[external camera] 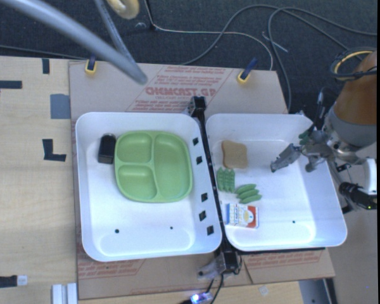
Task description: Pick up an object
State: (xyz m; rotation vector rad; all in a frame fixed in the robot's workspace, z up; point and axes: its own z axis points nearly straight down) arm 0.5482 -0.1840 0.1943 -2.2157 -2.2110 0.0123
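Cardboard-topped bench (177,84), dark floor at 12 o'clock. Right bin (316,223): gripper (294,159) released, empty; bread (234,154) at its 9 o'clock. Green plate (154,166) in left bin (92,220).

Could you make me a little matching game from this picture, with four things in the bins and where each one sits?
Things:
1. green plastic plate with three compartments
2. small black block
3. brown square sponge-like piece
4. small red and white carton

Places:
A. right bin, near its front edge
B. middle of the left bin
C. right bin, back left part
D. left bin, beside the plate's left rim

Pairs: 1-B, 2-D, 3-C, 4-A
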